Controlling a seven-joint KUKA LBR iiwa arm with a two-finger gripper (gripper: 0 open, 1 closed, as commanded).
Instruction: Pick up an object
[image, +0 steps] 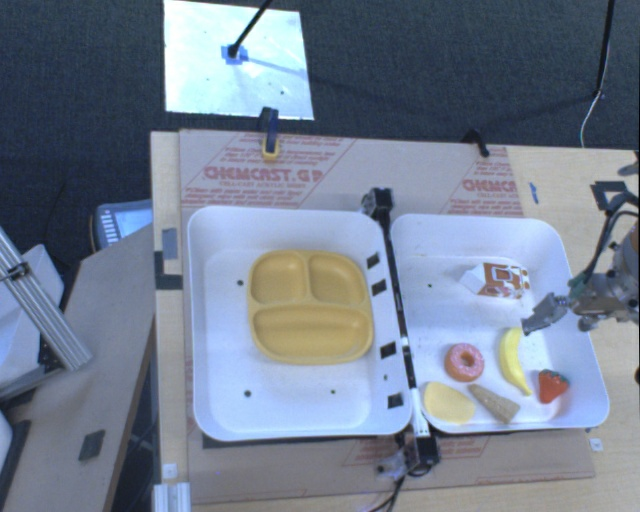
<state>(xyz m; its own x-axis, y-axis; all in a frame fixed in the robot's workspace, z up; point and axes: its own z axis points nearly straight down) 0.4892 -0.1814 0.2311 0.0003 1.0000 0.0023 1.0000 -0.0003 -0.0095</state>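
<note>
Dark carpet lies behind a pale wooden table (330, 160), and a shiny metal sheet (238, 60) rests on that floor at the top of the scene. On the table a cardboard sheet printed with red lettering (262, 172) carries two shallow white bins side by side, joined along a black strip with clips.

At the right edge, over the outer rim of the right bin (440, 240), hangs the pincer (560, 312); whether its fingers are spread or pressed together cannot be told from this slant, and nothing is seen between them.

Just beside the pincer, toward the bin's middle, lies a yellow banana (514, 360), roughly upright along the bin. Below the pincer, near the bin's front right corner, sits a red strawberry (552, 384). Farther inward from the banana is a pink doughnut (464, 361), and in front of it a yellow flat piece (448, 402) and a tan wedge (495, 403) lie close together. Up and inward from the pincer lies a white packet with orange print (497, 279), apart from the rest.

Well apart from the pincer, across the black strip, the left bin (215, 390) holds a yellow divided plate (308, 305) with three compartments.

Beyond the table's far left stand a lower wooden surface (85, 340) and a slanted aluminium rail (40, 305).
</note>
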